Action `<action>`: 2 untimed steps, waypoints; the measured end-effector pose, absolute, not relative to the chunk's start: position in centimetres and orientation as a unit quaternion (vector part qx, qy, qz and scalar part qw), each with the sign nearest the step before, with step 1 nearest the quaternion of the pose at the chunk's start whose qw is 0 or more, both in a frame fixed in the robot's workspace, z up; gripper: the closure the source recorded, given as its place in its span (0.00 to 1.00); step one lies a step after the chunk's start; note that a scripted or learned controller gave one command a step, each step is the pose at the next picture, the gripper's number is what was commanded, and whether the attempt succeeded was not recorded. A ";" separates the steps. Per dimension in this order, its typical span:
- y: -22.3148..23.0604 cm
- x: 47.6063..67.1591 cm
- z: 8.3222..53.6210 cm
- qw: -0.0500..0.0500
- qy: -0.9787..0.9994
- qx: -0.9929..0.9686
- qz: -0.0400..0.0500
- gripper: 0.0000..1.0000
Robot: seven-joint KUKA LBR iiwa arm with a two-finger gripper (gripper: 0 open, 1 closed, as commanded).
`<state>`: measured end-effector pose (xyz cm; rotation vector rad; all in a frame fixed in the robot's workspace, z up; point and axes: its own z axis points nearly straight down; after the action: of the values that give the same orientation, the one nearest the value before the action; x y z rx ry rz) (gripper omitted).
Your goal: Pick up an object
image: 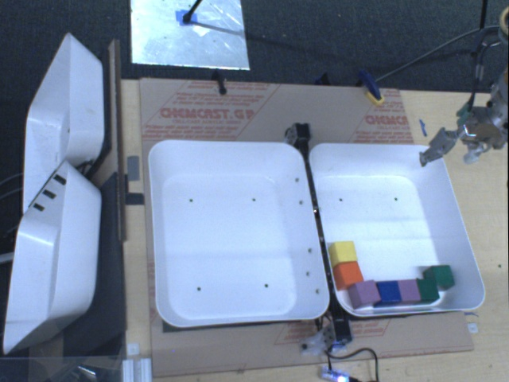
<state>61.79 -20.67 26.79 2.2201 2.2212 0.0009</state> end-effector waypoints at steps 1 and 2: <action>-16.5 60.6 13.1 -0.005 0.708 0.706 -0.002 0.00; -16.8 60.9 14.8 0.001 0.707 0.707 0.001 1.00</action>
<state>60.90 -16.80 14.82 2.2187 2.2208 0.0023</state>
